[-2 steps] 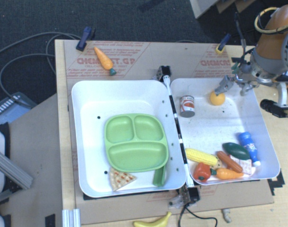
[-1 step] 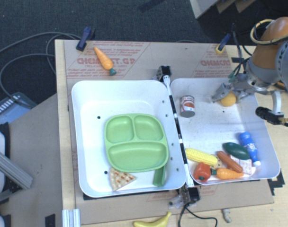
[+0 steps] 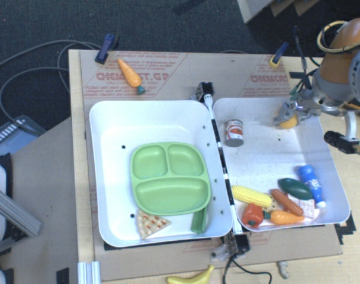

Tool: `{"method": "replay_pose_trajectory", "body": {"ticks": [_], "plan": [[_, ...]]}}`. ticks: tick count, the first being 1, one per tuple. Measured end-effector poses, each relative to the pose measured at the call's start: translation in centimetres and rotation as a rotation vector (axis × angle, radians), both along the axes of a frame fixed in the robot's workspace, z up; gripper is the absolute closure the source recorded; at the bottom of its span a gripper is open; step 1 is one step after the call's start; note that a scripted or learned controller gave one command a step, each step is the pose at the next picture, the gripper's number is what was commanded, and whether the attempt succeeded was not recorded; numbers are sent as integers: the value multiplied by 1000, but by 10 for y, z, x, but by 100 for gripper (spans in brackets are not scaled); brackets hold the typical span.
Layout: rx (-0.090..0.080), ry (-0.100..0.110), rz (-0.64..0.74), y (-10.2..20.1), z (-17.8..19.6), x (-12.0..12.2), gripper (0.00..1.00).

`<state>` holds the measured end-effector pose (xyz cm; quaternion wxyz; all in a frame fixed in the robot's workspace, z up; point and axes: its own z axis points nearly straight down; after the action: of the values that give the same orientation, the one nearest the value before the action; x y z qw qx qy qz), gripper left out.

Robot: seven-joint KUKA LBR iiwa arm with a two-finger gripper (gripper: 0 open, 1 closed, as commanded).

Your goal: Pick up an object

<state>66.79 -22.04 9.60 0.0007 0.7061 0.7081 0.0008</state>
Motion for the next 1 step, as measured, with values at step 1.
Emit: {"method": "replay_pose_trajectory", "body": {"ticks": [1], "plan": [[0,-2,-1,85,113,-27,100]]}}
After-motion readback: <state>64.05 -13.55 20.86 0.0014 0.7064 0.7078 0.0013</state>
